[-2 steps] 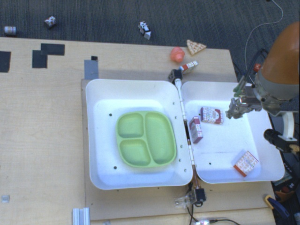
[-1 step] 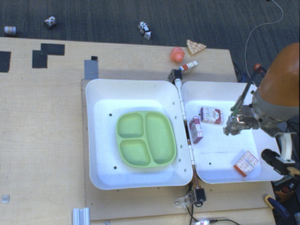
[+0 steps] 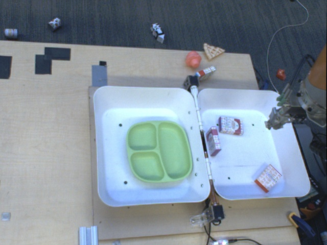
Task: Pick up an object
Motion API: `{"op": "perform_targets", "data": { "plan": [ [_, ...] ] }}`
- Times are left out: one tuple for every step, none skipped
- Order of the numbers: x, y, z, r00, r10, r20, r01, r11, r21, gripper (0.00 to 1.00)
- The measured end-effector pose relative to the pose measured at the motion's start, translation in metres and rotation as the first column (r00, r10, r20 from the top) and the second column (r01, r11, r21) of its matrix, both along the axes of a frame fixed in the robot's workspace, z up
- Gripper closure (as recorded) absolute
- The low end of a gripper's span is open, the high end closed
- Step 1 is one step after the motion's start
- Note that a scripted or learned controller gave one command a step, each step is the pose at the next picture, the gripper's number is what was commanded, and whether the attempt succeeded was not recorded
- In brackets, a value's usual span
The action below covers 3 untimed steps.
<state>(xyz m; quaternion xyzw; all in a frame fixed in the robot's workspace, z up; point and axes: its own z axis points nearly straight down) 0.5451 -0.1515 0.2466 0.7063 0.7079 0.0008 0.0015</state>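
The right bin (image 3: 286,152) holds three small cartons: a red and white one (image 3: 230,125) near its back, a dark red one (image 3: 213,141) against its left wall, and an orange and white one (image 3: 268,177) at its front right. My gripper (image 3: 277,120) hangs over the bin's right rim, well to the right of the red and white carton, with no object between its fingers. The left bin (image 3: 107,137) holds a green three-compartment plate (image 3: 159,152).
Behind the bins on the bench lie a red ball (image 3: 193,59), a pizza-slice toy (image 3: 213,51) and a small tube (image 3: 206,72). Small items are scattered on the dark floor beyond. Black patches mark the bench at far left.
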Motion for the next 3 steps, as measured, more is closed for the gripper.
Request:
{"op": "perform_targets", "data": {
  "plan": [
    [-0.058,0.046,-0.016,1.000,0.002,-0.002,-0.002,1.000,0.002,1.00],
    [0.036,0.002,0.037,1.000,0.003,0.001,-0.003,1.000,0.000,1.00],
    [0.040,0.074,-0.016,1.000,0.004,-0.001,-0.004,1.000,0.002,1.00]
  ]
}}
